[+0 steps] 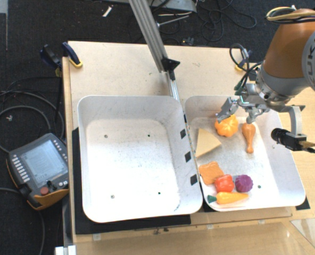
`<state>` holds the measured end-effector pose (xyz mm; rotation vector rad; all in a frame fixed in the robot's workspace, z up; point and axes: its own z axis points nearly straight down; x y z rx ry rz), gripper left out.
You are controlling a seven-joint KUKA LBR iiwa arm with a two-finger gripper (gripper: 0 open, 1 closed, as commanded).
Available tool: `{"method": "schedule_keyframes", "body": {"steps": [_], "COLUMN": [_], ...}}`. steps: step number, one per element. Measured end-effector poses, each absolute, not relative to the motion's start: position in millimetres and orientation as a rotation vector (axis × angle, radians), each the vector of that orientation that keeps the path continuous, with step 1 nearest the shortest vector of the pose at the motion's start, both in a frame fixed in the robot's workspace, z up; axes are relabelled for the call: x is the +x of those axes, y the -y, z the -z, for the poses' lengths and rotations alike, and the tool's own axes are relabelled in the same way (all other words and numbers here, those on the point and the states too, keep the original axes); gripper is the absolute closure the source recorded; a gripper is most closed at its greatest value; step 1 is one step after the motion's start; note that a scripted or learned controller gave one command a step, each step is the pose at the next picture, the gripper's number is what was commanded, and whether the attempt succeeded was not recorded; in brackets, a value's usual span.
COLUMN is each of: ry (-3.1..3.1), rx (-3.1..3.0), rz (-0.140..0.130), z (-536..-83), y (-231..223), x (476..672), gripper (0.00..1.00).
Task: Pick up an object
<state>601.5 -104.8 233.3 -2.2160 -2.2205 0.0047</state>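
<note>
Jaws (238,112) hang spread over the far part of the right bin (290,169), with nothing between the fingers; one metal finger (226,109) reaches toward the left, the other (251,116) sits toward the right. Just below them, touching or nearly touching the left finger, lies a yellow-orange bell pepper (227,126), rounded and lumpy, with no clear long axis. Right beside it, under the right finger, a tan drumstick (248,135) lies with its long axis running toward the near rim, thick end up near the jaws and thin end pointing away. Left of the pepper and a little nearer the camera rests a pale cheese wedge (206,142), its tip pointing right. Farther toward the near rim are an orange slab (210,171), a red tomato (224,183), a purple piece (243,183) and an orange carrot (232,197) lying crosswise. Well to the left lies the left bin (93,142) on the worktop (115,68). A teach pendant (39,166) lies on the floor beyond.
</note>
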Motion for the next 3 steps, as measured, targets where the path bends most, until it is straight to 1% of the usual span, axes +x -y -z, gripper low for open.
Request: {"method": "schedule_keyframes", "body": {"steps": [1, 2, 3], "ry": [2.222, 2.218, 2.217], "rx": [-2.22, -2.219, -2.218], "rz": [0.0, -0.006, -0.007], "z": [-235.8, -192.4, -130.2], "y": [105.1, 104.9, 101.3], "x": [602.4, 604.0, 608.9], "gripper": [0.0, 0.0, 0.0]}}
